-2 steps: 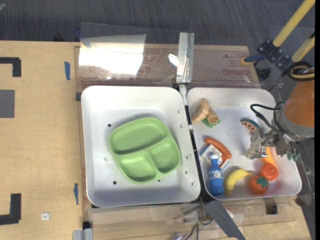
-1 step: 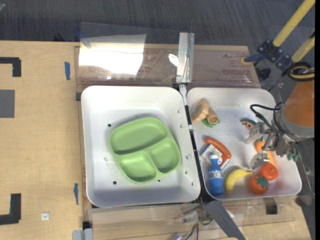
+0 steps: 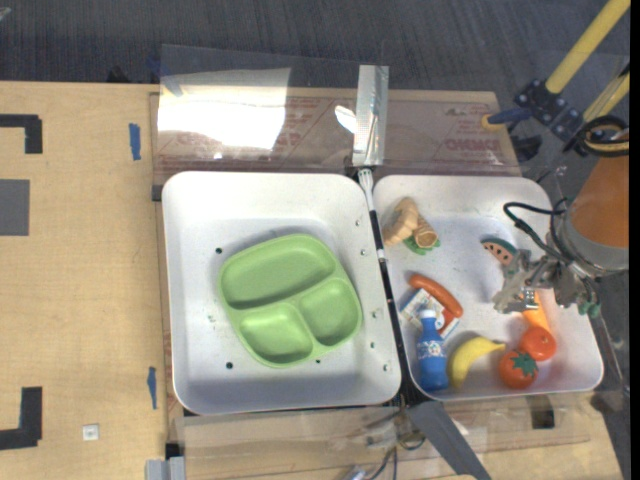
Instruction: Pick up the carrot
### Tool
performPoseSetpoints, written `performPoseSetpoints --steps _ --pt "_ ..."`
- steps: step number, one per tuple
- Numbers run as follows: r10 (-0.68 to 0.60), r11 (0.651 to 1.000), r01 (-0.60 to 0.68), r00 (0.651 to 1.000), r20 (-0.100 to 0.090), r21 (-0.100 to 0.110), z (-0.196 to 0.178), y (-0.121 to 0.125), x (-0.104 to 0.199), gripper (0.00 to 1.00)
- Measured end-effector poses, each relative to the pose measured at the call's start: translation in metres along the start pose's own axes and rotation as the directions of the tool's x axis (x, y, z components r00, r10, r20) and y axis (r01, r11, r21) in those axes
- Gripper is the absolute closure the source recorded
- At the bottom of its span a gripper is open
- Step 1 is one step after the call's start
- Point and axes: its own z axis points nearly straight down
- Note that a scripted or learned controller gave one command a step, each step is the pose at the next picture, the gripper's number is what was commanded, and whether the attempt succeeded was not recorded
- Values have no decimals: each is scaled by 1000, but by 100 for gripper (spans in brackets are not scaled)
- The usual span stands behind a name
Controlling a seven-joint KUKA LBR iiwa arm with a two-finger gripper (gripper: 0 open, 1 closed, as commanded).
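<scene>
So in the camera view, the gripper [image 3: 533,290] is down in the right bin [image 3: 470,200], low at the far right side, with the carrot [image 3: 539,318] poking out just under it. The carrot's orange body sits right at the fingertips, but honestly I can't tell if the fingers are closed on it or just hovering around it, too much metal and cable in the way.

Stuff that could go sideways, as I see it: the carrot is crammed in a tight corner. A tomato [image 3: 517,368] and another round orange fruit [image 3: 540,344] are touching or just beside its lower end, and a banana [image 3: 472,356] is near those. If the fingers come down slightly off, they could catch a round one instead, or shove the carrot against the bin wall.

Also a watermelon slice [image 3: 500,251] sits just beside the gripper on the upper left, so a sloppy lift might drag it.

The left bin [image 3: 190,268] with the green plate [image 3: 288,299] is well apart, no worries there.
</scene>
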Motion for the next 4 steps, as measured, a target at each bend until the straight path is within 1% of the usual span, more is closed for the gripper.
performPoseSetpoints --steps 1,2,3,4 --pt "0 1000 0 1000 -1 0 1 0 0 0" --pt "196 981 -196 980 -22 0 25 -12 -15 0" --pt "194 981 -194 981 -9 0 12 -12 -19 100" --pt "194 981 -194 981 -11 0 13 -11 -18 0"
